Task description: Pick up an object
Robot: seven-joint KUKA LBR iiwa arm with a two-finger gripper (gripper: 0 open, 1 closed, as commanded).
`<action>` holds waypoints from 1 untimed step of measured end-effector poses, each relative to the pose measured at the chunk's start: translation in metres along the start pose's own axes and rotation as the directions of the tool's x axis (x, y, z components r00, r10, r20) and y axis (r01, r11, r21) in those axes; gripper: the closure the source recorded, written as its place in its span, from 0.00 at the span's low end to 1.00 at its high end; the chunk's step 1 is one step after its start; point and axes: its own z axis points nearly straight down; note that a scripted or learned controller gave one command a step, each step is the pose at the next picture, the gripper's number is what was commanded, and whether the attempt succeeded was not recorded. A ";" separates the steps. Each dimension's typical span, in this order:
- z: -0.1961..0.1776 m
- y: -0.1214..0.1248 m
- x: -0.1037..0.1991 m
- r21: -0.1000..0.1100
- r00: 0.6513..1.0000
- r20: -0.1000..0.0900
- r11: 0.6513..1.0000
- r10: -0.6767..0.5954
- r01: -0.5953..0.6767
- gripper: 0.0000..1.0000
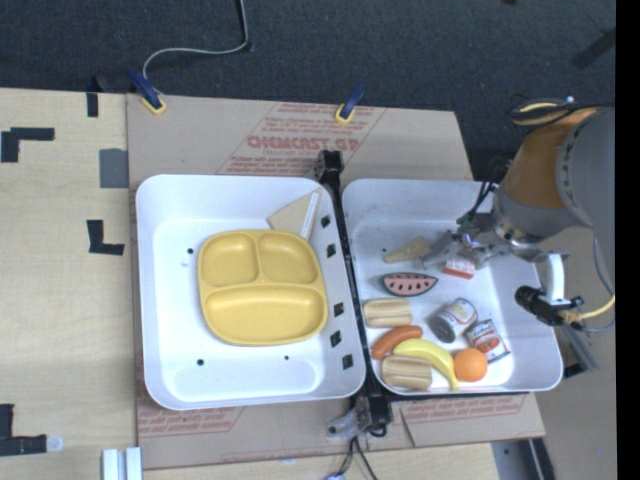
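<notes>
The arm point(560, 173) reached in over the right edge of the right bin point(400, 200), and its gripper point(468, 246) was low inside that bin, close to its right wall. Just under the gripper lay a small red-and-white item point(460, 267), but whether the fingers were touching it could not be told, nor how far apart they stood.

Nothing looked lifted. The other candidates all lay on the bin floor: a tan wedge point(408, 253) just left of the gripper, a watermelon slice point(411, 285) near the middle, and toward the front edge a hot dog bun point(388, 313), a sausage point(396, 340), a banana point(432, 356), a second bun point(405, 372), an orange point(471, 366), a grey can point(455, 318) and a small red can point(485, 338).

The left bin point(165, 298) held a yellow divided plate point(264, 286) at its centre, with a beige triangular piece point(297, 213) by its back right corner.

By the look of it, the task was at the reaching stage: the descent seemed done, while a secure grasp and the lift remained.
</notes>
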 end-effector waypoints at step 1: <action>0.001 0.072 0.048 0.000 1.000 -0.001 1.000 -0.002 0.002 0.00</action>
